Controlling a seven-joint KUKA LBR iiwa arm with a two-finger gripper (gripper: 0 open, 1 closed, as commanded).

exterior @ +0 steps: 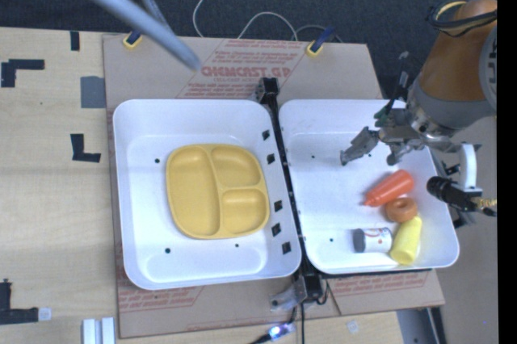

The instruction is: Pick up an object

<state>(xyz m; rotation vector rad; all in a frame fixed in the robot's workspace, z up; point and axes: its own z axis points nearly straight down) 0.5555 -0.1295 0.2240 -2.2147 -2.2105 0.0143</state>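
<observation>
gripper: two-finger grey gripper (365, 144) sits over the right white bin (323, 173), fingers spread, nothing in them
target: orange plastic carrot (390, 186), just below-right of it
tip: drop straight down, straddle the carrot's narrow width, steer clear of the brown doughnut (401, 210)

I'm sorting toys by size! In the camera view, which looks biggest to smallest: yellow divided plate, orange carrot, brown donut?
1. Yellow plastic divided plate, by far the biggest.
2. Orange toy carrot.
3. Small brown ring donut, only a little smaller than the carrot.
</observation>
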